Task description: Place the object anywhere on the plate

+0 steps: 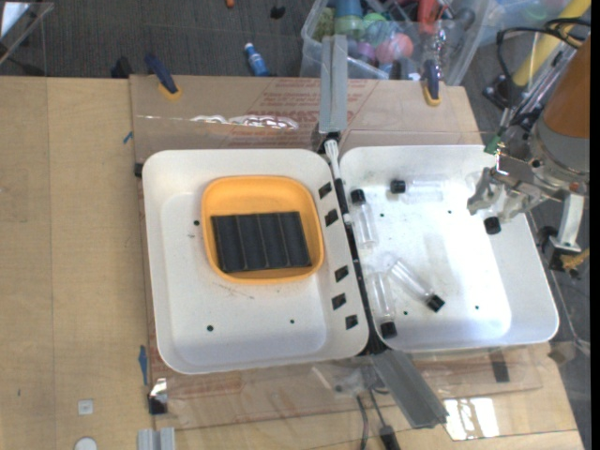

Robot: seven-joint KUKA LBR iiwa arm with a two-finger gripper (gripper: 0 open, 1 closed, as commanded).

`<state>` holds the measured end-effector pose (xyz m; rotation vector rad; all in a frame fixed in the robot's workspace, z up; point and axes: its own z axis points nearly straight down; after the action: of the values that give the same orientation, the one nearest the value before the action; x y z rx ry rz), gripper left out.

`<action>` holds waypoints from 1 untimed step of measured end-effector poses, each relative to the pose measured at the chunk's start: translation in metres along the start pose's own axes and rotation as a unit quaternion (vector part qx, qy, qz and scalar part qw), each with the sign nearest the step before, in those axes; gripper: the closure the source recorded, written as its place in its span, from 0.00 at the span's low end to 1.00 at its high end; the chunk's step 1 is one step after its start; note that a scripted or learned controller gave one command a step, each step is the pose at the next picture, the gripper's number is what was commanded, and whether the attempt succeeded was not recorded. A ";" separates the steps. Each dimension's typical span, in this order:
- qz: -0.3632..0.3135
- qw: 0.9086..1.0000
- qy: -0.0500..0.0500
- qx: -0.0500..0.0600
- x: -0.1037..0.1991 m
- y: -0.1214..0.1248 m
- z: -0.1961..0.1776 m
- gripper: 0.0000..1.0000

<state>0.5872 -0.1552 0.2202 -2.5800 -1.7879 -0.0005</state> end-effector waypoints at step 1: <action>-0.071 0.997 -0.001 -0.002 0.019 0.032 0.010 1.00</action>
<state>0.6237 -0.1482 0.2102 -2.4501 -1.9689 -0.0011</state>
